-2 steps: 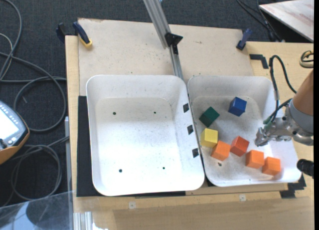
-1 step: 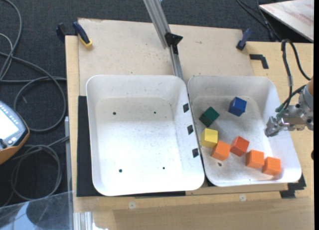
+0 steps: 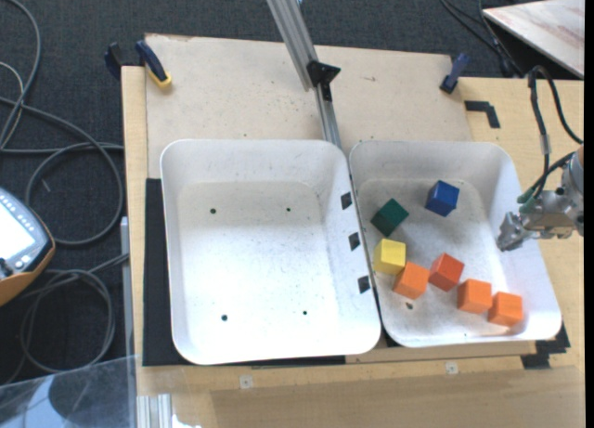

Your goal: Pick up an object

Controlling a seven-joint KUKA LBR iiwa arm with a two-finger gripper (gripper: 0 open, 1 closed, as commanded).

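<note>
Orange cube, nearest (image 3: 506, 308): right bin, near corner, touching a second orange cube (image 3: 474, 295).
Red-orange cube (image 3: 446, 271): mid-bin, just beside a further orange cube (image 3: 411, 279).
Yellow cube (image 3: 391, 254): next to the divider side, touching that orange cube.
Green cube (image 3: 390, 216): beyond the yellow one, apart from it.
Blue cube (image 3: 443, 198): farthest of the set, well apart from the green.
Right bin (image 3: 408, 159): white, holds all seven cubes.
Left bin (image 3: 251, 250): white, speckled floor.
Hand (image 3: 511, 233): over the right bin's right wall, clear of every cube; possibly closed, but I cannot tell from this angle.
Tabletop (image 3: 241, 83): pale board behind both bins.
</note>
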